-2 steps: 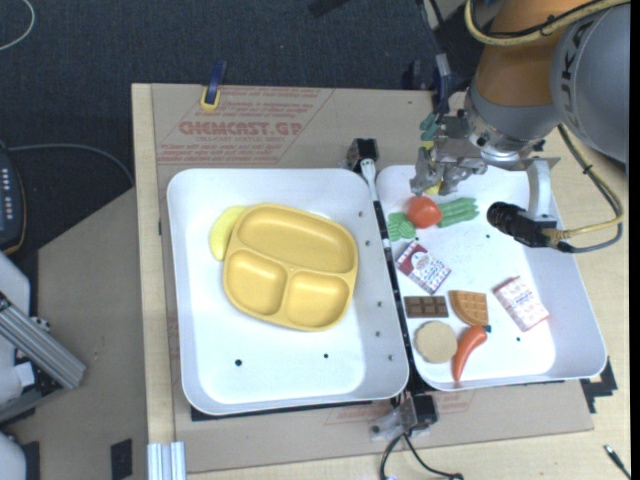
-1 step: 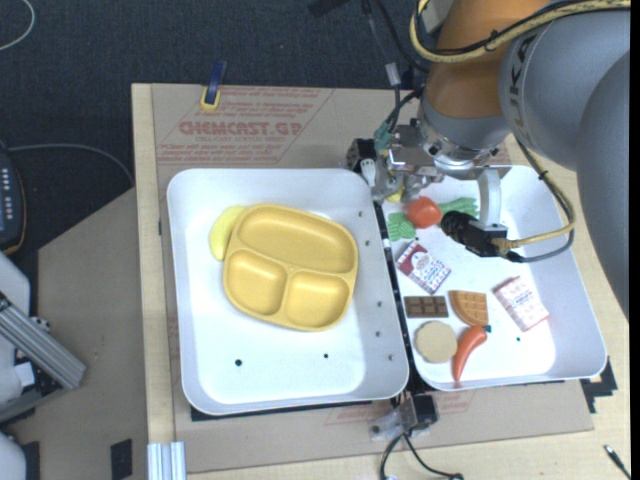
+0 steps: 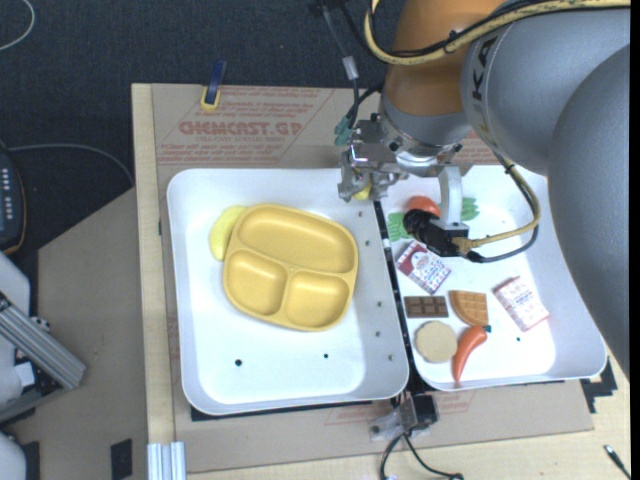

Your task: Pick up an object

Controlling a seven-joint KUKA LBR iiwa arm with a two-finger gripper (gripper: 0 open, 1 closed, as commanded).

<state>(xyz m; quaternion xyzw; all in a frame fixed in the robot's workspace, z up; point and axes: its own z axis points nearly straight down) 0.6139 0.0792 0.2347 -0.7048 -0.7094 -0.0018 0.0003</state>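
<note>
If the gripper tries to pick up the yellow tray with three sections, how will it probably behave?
The yellow tray looks like moulded plastic, so it is probably stiff and light for its size. It is wide and shallow, so a grip on one rim would likely make it tilt. Its smooth, rounded edges may slip between the fingers. Pushed, it would probably slide across the left bin rather than tip.

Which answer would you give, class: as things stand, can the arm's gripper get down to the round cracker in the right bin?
Probably yes. The round cracker lies flat near the front of the right bin with nothing above it. The gripper hangs at the bins' far edge. The chocolate piece and orange chili pepper crowd it.
</note>
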